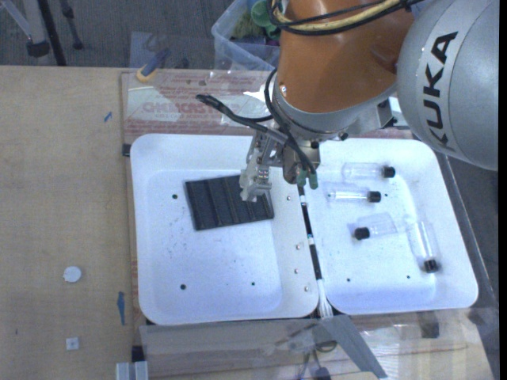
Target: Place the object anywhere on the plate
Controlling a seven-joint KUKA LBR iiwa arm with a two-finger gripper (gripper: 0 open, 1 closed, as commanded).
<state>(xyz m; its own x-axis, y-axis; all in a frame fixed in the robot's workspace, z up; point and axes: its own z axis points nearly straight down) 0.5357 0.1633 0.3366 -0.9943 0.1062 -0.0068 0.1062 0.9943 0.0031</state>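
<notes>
A dark ribbed rectangular plate (222,204) lies flat in the left white bin (158,275). My gripper (255,184) hangs low over the plate's right end, close to the wall between the two bins. Whether anything is held there is too small to tell. Several clear vials with black caps lie in the right bin (380,291): one at the back (366,170), one just below it (352,196), one in the middle (374,228) and one near the right side (422,244).
The arm's orange band (337,38) and grey body (459,70) overhang the back of both bins. A clear tub of coloured items (245,30) stands behind the bins. The tan bench top (55,212) spreads out to the left.
</notes>
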